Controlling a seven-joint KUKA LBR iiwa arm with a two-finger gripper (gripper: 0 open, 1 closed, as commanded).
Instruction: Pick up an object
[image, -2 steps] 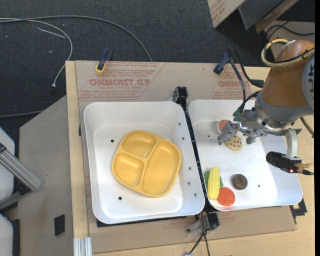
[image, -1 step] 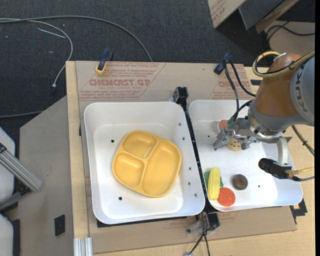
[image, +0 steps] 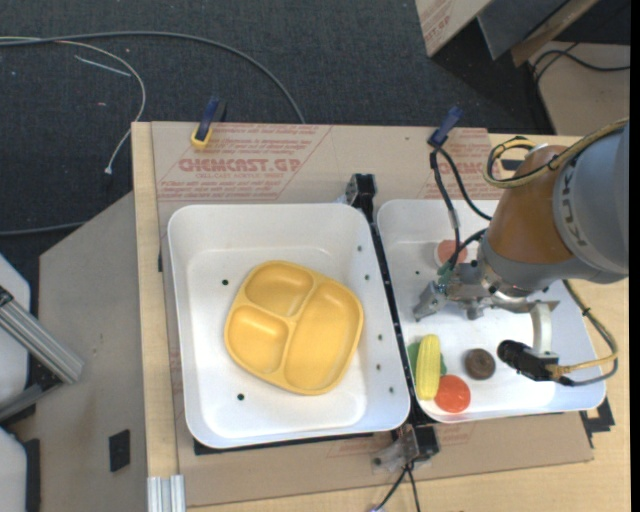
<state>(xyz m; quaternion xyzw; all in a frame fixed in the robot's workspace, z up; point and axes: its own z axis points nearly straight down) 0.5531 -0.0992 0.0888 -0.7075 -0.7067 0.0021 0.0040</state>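
Observation:
The right bin holds a yellow corn cob with green husk, a red-orange tomato just below it, and a small brown round piece to their right. A pinkish-red object lies further back, partly hidden behind the arm. My gripper hangs low over the middle of the right bin, a little above and behind the corn cob. It touches none of the items that I can make out.
The left bin carries a yellow three-section plate in its middle. A black divider runs between the two bins. The grey and orange arm covers the back right of the right bin.

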